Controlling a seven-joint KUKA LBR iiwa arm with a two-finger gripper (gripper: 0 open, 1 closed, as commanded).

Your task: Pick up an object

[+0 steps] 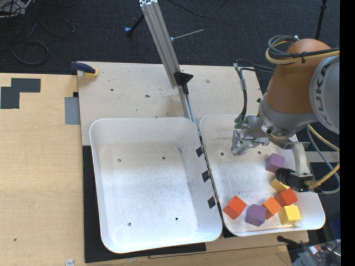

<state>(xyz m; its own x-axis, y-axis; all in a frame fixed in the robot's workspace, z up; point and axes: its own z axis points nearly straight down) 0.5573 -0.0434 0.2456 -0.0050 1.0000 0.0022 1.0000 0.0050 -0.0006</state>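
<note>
Camera view, from above at a slant

Arm: grey, with an orange band (302,53) above the wrist; reaches in from the right, over the upper part of the right bin (222,127).

Gripper (240,147): metal, pointing down toward the right bin's floor, near that bin's left wall. Whether it is spread or pressed together cannot be told from here. No block seen in it.

Left bin (100,148): shallow, white, floor speckled with small dark marks.

Right bin, contents: blocks gathered in the lower right part, well apart from the gripper.

Purple block, upper (275,162): pale purple cube, alone, just below and right of the gripper, nearest of all to it.

Yellow block, upper (278,184): partly hidden behind a black part of the arm's cabling; shape hard to tell.

Orange block, left (235,206): bright orange cube, tilted, at the left of the cluster, near the bin's left wall.

Purple block, lower (255,214): duller purple cube, just right of the left orange one.

Orange block, middle (272,205): orange, touching or just beside the lower purple one.

Red block (288,197): red-orange, between the upper yellow and lower yellow blocks.

Yellow block, lower (289,214): bright yellow cube, near the bin's lower right rim.

Bench: pale wood top; a slanted metal bar (162,37) runs from the top down to the gap between the bins.
</note>
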